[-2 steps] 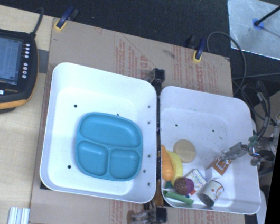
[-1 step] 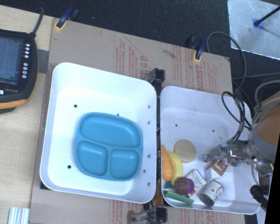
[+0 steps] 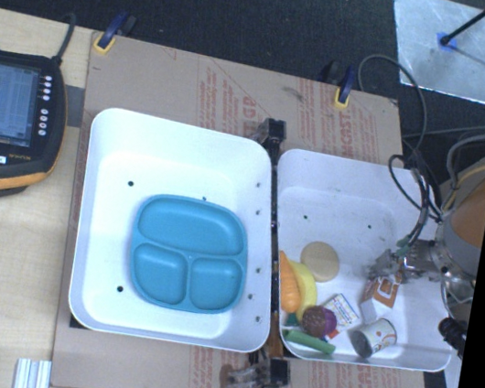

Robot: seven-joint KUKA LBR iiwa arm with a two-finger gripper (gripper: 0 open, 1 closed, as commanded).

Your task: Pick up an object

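The right bin (image 3: 337,182) holds several small objects near its front. A beige round disc (image 3: 320,260) lies in the middle. Against the left wall are a yellow banana (image 3: 304,285) and an orange piece (image 3: 287,285). In front of them sit a dark red ball (image 3: 319,321), a green stick-like item (image 3: 309,341), a white packet (image 3: 342,310) and a small can (image 3: 373,336) on its side. The gripper (image 3: 394,269) reaches in from the right, low over the bin, just above a small brown box (image 3: 383,292).
The left bin (image 3: 119,157) contains a blue divided plate (image 3: 187,253). A tablet-like pendant (image 3: 4,123) lies on the bench at far left. Cables (image 3: 411,186) loop over the right bin's back right corner. The arm's body (image 3: 467,214) stands at the right edge.
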